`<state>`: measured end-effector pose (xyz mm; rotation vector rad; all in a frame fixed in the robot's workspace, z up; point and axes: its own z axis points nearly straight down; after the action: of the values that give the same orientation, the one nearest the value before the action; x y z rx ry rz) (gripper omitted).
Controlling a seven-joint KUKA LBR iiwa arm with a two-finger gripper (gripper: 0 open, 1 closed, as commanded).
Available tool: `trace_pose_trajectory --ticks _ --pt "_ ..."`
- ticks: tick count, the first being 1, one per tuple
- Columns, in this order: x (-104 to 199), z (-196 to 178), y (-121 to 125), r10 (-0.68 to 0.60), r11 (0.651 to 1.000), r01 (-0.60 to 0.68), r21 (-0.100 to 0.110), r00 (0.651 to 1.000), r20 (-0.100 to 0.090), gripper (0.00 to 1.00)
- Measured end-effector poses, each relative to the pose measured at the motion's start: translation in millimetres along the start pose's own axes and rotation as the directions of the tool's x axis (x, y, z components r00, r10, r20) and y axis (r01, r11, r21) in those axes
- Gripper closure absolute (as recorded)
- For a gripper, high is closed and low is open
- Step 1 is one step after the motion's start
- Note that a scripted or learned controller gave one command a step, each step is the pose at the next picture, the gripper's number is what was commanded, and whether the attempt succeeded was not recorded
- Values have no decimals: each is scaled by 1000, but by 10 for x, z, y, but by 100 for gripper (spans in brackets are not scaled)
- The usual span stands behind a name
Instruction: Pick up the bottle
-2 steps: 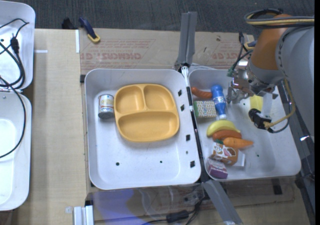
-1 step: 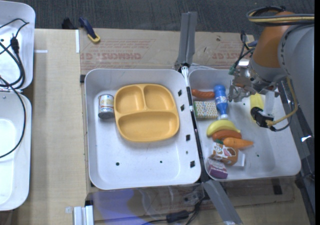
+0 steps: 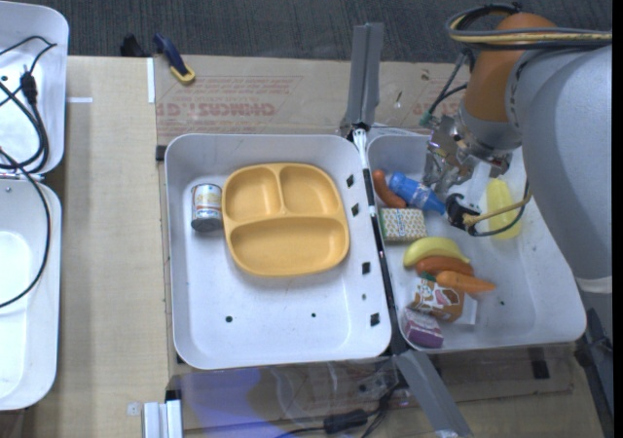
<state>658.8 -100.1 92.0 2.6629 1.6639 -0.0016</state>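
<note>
We see the gripper [image 3: 446, 171] over the bottle [image 3: 414, 191] in the rt bin [image 3: 545, 319] (fingers' state: can't tell).

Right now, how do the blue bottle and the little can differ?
The bottle is blue and lies on its side in the right bin among toy food, next to the gripper. The can is silvery, shorter, and sits in the left bin beside the yellow divided plate. Both are small containers.
</note>
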Motion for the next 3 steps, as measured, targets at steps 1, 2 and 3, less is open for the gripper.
trace_pose_trajectory --ticks 1,2,3 --pt "653 -1460 -318 185 983 -185 2 983 1 100" --pt "650 -1453 -320 185 983 -185 3 983 2 0" --pt "981 -981 -528 130 992 -130 5 992 3 0"
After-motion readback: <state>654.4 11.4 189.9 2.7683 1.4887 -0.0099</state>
